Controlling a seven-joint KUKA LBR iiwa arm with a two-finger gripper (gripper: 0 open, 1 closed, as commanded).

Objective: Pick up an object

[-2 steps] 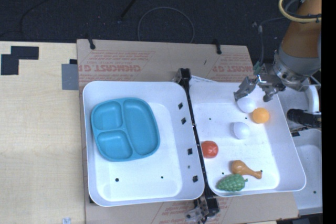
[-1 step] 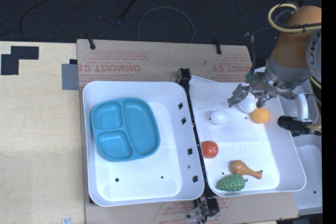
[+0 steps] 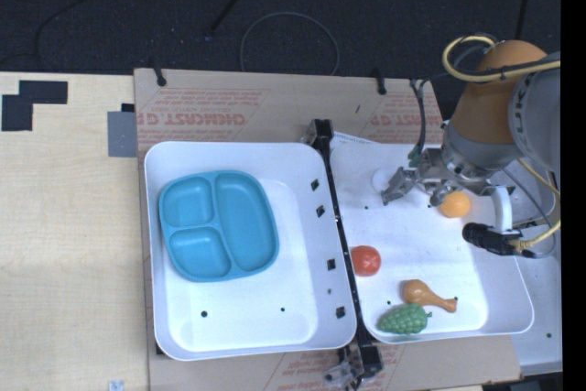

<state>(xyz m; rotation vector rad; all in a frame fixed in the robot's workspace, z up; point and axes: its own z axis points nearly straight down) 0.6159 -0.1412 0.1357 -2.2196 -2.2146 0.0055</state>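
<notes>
My gripper [image 3: 396, 188] hangs low over the upper middle of the right bin [image 3: 513, 307], pointing left. A small white object [image 3: 380, 180] lies just off its tip. An orange ball [image 3: 453, 204] rests right behind the gripper, close under the wrist. Farther toward the front lie a red round fruit [image 3: 366, 260], an orange-brown gourd-shaped toy [image 3: 427, 294] and a green bumpy toy [image 3: 404, 320]. Nothing shows as held.
The left bin [image 3: 302, 316] bears a blue divided plate [image 3: 218, 224]. A black divider [image 3: 334, 224] runs between the bins. The arm's orange band [image 3: 490, 105] and cables rise over the right bin's back right corner.
</notes>
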